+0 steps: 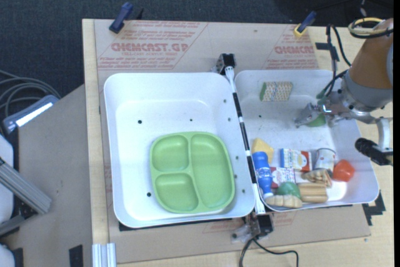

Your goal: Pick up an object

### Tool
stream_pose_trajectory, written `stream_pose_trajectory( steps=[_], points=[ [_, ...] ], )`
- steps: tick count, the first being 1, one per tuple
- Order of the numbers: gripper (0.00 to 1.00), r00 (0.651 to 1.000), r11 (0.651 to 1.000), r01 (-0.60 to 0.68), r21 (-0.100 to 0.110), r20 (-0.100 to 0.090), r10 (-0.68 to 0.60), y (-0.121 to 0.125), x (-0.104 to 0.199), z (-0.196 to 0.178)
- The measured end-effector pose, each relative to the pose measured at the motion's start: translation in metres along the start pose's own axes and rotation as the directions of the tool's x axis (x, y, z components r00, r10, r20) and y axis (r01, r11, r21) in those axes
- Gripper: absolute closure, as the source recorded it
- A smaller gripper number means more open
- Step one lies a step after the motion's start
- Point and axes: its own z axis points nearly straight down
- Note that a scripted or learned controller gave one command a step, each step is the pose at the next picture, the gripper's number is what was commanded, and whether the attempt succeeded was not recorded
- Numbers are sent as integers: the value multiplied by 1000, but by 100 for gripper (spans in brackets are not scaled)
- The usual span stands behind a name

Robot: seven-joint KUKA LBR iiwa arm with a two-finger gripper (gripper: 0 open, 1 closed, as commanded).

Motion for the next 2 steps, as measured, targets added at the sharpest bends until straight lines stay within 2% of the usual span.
stream_pose_trajectory(
  steps=[1, 2],
  points=[
    [0, 1000, 1000, 2, -4, 1, -2, 23, -4, 11],
    [100, 1000, 1000, 2, -7, 2, -2, 23, -5, 0]
  ],
)
